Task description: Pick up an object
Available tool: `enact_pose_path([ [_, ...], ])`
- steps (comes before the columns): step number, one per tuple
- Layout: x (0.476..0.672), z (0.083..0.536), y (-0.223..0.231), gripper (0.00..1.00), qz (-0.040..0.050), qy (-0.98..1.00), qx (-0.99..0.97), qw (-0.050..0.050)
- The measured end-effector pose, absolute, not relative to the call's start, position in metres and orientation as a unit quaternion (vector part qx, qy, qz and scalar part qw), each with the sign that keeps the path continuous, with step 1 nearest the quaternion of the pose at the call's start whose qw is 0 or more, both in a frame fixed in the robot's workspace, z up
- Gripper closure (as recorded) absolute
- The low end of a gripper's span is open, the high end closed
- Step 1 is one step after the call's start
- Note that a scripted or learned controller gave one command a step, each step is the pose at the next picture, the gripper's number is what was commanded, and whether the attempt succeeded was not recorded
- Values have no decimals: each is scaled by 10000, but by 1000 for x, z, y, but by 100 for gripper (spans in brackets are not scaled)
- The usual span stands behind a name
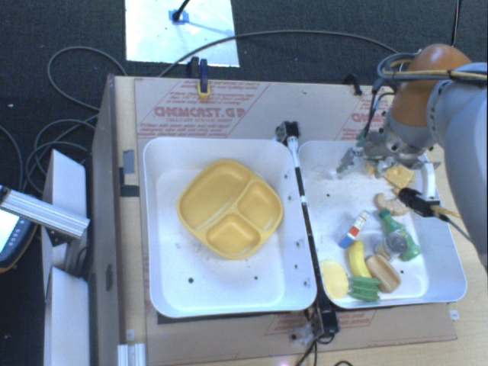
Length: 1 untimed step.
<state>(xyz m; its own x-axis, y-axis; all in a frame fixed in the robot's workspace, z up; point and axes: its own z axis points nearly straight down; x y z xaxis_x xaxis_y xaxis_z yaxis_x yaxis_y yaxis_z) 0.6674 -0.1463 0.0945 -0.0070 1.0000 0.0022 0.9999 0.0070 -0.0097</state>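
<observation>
Over the right bin (pixel 450 277) my gripper (pixel 352 161) hangs low at the far end, nothing visibly held; can't tell its state. Banana (pixel 357 259), bottle (pixel 353 231), hotdog (pixel 383 273) lie near front, untouched. Yellow tray (pixel 230 208) sits in left bin (pixel 171 280). Pick not yet done.

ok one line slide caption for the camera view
Hand hovers over right bin of toy food; yellow tray in left bin.

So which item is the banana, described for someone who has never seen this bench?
Start at the right bin, the one crowded with small toy foods. Near its front edge, the banana is the curved bright-yellow piece, between a flat pale-yellow disc and a brown hot dog bun.
</observation>
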Motion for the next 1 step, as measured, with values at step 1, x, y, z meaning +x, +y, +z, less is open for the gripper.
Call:
enact_pose_path([
  [1, 670, 176, -175, 0, -13, -7080, -7062, -27],
])
